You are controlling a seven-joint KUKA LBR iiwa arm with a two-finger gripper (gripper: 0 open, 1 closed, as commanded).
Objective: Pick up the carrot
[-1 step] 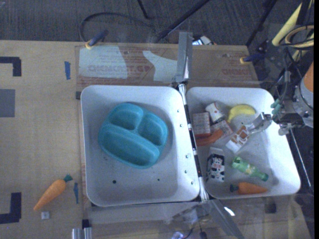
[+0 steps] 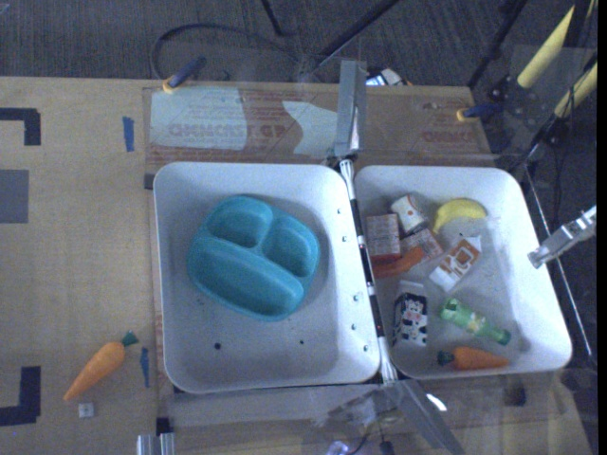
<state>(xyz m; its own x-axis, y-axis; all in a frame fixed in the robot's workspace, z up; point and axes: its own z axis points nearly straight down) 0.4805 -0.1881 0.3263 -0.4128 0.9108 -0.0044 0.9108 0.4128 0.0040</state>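
The tool (image 2: 566,240) pokes in at the right edge, above the right bin's (image 2: 545,339) rim; I cannot tell if it is open or shut. It holds nothing. The carrot (image 2: 474,357) lies flat at the front of that bin, green top pointing left, tip right. A green bottle (image 2: 472,320) sits just behind it. A cow carton (image 2: 411,318) stands nearby. Another carrot (image 2: 96,368) lies on the counter (image 2: 76,254).

left bin (image 2: 180,254) being occupied by teal divided plate (image 2: 253,255) | right bin (image 2: 531,282) being filled with carrot (image 2: 477,357), green bottle (image 2: 473,321), cow-print carton (image 2: 411,318), banana (image 2: 460,212), small boxes | second carrot (image 2: 95,369) being left lying on bench (image 2: 66,254), outside bins
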